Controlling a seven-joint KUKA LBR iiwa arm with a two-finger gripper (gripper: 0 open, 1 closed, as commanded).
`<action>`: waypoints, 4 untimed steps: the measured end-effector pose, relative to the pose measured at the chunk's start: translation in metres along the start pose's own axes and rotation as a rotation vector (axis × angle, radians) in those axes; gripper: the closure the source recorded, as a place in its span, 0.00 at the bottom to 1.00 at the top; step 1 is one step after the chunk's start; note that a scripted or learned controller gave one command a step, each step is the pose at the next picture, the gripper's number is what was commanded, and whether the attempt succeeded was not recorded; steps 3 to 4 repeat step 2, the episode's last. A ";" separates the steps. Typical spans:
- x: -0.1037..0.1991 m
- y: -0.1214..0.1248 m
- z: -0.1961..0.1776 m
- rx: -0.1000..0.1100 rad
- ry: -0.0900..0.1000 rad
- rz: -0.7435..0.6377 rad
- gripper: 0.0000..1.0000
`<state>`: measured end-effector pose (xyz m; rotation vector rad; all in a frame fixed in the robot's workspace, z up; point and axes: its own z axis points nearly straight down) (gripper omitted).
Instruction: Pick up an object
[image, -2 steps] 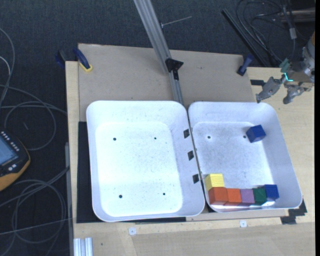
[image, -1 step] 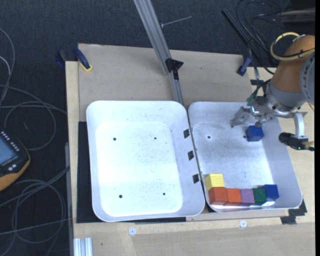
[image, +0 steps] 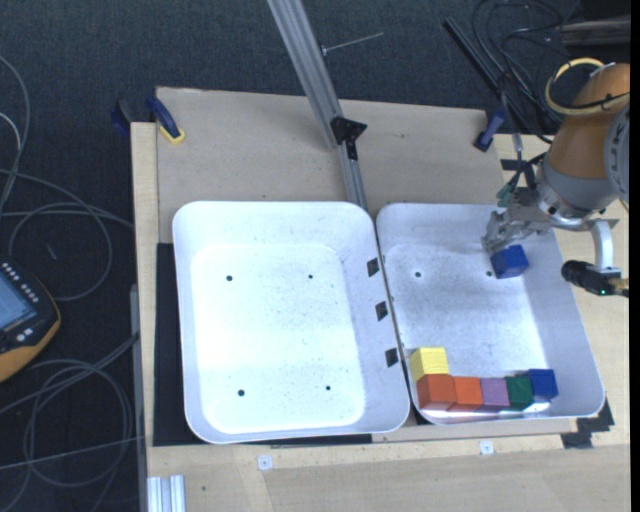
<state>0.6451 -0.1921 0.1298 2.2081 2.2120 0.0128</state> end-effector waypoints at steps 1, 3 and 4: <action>-0.026 0.033 -0.108 0.005 0.001 -0.001 1.00; -0.025 0.032 -0.002 0.026 0.008 0.000 1.00; -0.025 0.032 -0.002 0.026 0.008 0.000 1.00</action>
